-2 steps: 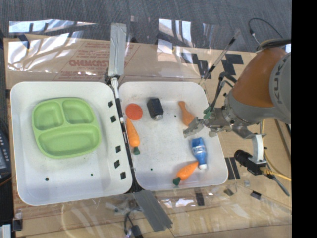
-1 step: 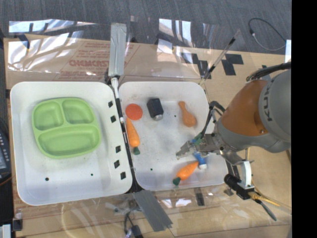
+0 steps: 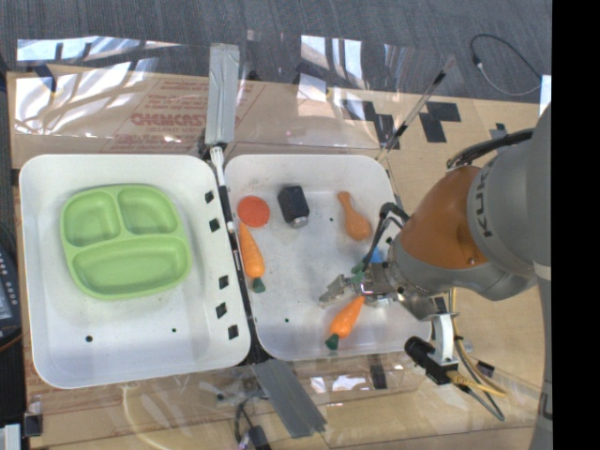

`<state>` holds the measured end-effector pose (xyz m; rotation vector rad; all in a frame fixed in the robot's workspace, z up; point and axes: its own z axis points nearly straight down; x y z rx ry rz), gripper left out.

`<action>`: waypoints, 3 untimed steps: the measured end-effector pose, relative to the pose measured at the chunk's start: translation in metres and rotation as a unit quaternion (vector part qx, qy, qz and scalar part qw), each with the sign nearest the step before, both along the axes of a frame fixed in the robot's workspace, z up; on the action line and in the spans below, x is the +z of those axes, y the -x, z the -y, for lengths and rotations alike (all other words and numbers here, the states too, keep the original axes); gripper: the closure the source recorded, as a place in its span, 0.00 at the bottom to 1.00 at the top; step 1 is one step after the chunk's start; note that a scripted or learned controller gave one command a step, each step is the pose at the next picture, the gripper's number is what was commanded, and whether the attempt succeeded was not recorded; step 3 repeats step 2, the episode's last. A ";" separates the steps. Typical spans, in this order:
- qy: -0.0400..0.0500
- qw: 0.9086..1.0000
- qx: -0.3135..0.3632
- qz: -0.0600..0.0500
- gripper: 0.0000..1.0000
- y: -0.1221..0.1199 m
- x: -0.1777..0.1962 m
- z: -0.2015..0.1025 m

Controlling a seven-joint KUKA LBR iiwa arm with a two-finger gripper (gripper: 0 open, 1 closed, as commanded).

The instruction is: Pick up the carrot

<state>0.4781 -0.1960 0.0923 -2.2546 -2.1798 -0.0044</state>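
Carrot near gripper: carrot lies in the right bin, near its front wall; long axis slants, orange tip up-right, green stem down-left

Gripper: gripper hangs just above the carrot's upper end, a little to its left; jaws parted, nothing between them

Second carrot: second carrot lies along the bin's left wall, well apart from the gripper

Judgement: the near carrot is the likelier target; the fingers look close to straddling its tip

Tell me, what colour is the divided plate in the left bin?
Light green, seen clearly in the camera view: the divided plate.
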 end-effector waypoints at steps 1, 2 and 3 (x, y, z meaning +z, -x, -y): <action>0.002 1.000 0.002 0.000 1.00 0.000 0.010 0.002; 0.003 0.998 0.063 0.001 1.00 -0.051 0.119 -0.046; 0.003 0.998 0.063 0.001 1.00 -0.051 0.119 -0.046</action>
